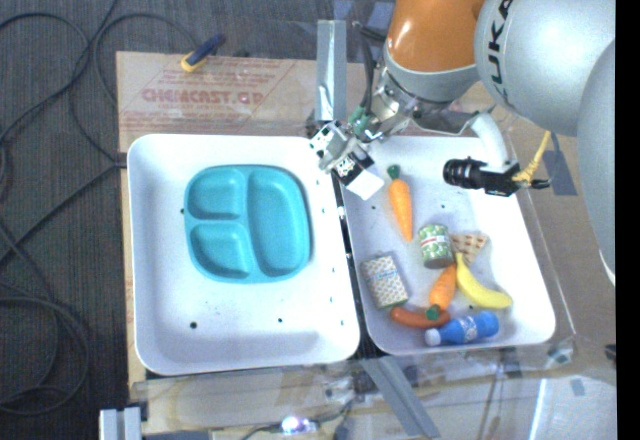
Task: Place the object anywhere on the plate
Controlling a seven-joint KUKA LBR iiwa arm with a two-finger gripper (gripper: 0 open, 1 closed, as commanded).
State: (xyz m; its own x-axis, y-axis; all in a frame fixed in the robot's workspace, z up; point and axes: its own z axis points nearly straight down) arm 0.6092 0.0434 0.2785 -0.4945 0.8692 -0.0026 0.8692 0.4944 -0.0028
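Note:
A blue three-compartment plate (248,222) lies in the left white bin (160,328), with nothing on it. My gripper (345,156) hangs low over the wall between the two bins, at the right bin's far left corner, just right of the plate's far edge. A small white piece shows at its tip; whether that is a held thing or part of the gripper is unclear. The closest object is an orange carrot (400,208), lying just right of the gripper and below it in the view.
The right bin (535,318) holds a small green-labelled can (434,244), a banana (482,292), a patterned box (384,280), a second small carrot (443,286), a red sausage-like piece (408,317) and a blue bottle (464,330). A black fitting (480,174) juts from the arm over this bin.

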